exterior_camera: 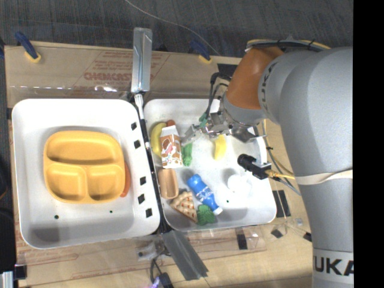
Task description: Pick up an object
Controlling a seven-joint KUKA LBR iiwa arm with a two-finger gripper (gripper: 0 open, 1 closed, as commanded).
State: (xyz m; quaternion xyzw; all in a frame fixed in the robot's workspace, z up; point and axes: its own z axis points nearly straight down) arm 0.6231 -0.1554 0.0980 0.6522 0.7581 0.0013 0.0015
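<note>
Overhead, the grey arm (312, 119) reaches from the right into the right bin (258, 212). Left bin (24, 161) holds 1 yellow divided tray (84, 164). Gripper (207, 126) hangs over the right bin's upper middle; whether its jaws are apart I cannot tell. Beneath lie a banana (156, 138), blue bottle (201, 192), hot dog (168, 183), waffle (185, 206).

The bench (72, 65), apparently cardboard-covered, bears two white bins (24, 179) side by side.
</note>
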